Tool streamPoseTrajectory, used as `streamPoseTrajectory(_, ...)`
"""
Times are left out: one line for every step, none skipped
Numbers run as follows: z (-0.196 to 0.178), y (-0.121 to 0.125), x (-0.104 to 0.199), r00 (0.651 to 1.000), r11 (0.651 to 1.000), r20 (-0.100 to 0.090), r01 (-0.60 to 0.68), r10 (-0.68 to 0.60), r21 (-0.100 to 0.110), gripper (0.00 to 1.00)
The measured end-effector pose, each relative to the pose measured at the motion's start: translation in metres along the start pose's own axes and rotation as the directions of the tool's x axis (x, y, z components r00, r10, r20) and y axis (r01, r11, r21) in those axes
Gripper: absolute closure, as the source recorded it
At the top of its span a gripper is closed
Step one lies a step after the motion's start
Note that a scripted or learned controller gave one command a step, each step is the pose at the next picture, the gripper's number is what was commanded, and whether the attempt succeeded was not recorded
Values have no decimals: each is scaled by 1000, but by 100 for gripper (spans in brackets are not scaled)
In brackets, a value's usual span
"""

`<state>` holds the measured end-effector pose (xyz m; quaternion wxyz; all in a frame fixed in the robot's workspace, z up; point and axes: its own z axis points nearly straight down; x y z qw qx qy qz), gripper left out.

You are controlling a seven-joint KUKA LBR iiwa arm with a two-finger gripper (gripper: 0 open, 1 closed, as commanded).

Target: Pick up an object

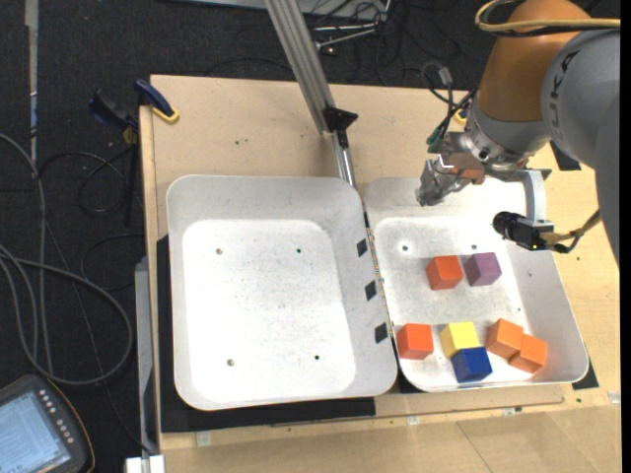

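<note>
The right bin (552, 294) holds several small blocks. An orange block (444, 272) and a purple block (482, 268) lie side by side near its middle. Along the front edge sit another orange block (415, 340), a yellow block (458, 338), a blue block (472, 364) and two more orange blocks (507, 338) (531, 352). My gripper (434, 191) hangs over the bin's back left corner, well above and behind the blocks. Nothing shows between its fingers.
The left bin (187, 264) stands beside the right one on the wooden bench. A slanted metal pole (301, 52) crosses the back and ends between the bins. A blue and yellow clamp (153, 99) lies at the bench's back left corner.
</note>
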<state>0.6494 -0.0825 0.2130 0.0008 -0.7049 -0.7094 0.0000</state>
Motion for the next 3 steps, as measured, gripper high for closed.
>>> streamPoseTrajectory(-7, -12, 55, 1000, 1000, -1, 2, -2, 0, 100)
streamPoseTrajectory(-20, -30, 106, 1000, 1000, -1, 2, -2, 0, 100)
streamPoseTrajectory(-27, -64, 152, 1000, 1000, -1, 2, -2, 1, 100)
